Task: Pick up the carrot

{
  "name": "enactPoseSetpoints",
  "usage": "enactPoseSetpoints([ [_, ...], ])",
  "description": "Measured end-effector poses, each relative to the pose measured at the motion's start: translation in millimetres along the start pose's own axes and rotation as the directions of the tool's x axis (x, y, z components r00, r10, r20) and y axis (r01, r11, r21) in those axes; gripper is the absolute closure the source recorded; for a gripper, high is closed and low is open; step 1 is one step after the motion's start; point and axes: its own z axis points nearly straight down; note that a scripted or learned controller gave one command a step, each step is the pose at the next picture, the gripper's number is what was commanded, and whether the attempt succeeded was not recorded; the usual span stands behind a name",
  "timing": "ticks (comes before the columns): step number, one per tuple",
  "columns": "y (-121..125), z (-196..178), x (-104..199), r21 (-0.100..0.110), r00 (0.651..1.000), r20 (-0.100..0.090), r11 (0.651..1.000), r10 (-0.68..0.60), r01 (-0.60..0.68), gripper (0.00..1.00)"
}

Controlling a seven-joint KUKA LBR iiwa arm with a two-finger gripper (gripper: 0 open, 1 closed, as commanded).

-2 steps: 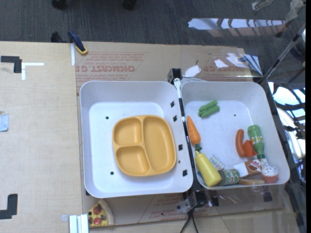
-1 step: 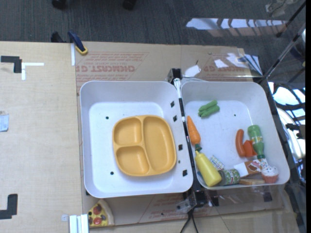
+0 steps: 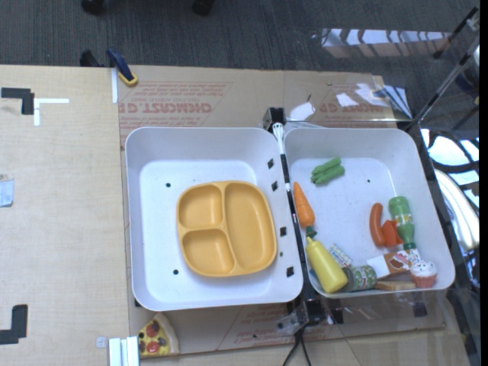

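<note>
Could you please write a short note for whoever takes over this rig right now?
Gripper: not in the camera view, so its state is unknown.
Carrot: lying in the right bin, against its left wall, green top toward the bin's far side. Just below it lies a yellow bottle; green beans sit apart, further back.
Left bin: holds a yellow divided plate.
Done: nothing yet; the carrot is untouched in the bin.
Left: bring the arm in, grasp the carrot and lift it. The wall and the bottle crowd it, so the grasp may be tight.

Upside-down red lettering on cardboard sheet point(image 3: 200, 97), not legible.
</note>
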Motion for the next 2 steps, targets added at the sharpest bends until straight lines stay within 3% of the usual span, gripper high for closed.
enactPoseSetpoints([
  [1, 0.2, 0.0, 0.4, 0.0, 1.0, 0.0, 1.0, -0.001, 0.001, 0.0],
  [2, 1.8, -8.2, 0.2, 0.0, 1.0, 0.003, 1.0, -0.003, 0.003, 1.0],
])
